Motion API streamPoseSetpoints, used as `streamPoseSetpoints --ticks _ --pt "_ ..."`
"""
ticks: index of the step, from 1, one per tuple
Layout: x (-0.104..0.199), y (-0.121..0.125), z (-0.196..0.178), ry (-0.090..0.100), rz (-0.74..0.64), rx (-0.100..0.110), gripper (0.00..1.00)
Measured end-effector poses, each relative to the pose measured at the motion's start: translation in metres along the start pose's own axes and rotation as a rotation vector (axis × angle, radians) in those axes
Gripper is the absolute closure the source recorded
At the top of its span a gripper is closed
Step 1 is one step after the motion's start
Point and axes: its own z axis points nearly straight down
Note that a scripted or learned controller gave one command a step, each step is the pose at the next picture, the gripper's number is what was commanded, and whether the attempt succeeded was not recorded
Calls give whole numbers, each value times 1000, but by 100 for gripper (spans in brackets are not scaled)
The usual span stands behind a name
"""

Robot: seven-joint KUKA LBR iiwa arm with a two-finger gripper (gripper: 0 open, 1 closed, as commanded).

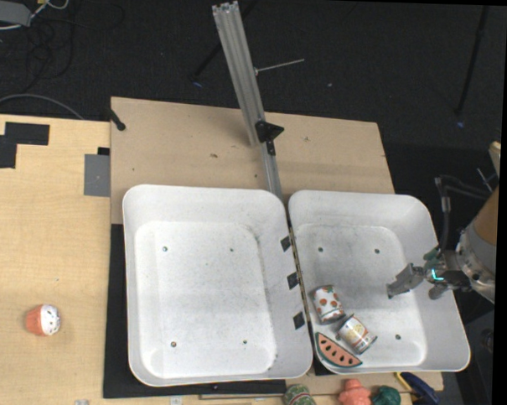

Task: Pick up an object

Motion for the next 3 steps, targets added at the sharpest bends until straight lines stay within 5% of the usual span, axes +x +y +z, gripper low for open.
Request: streamPoseSetpoints --ticks 2,3 --pt "0 -8 108 -1 0 -2 0" --pt "0 -8 97 1 4 -1 100"
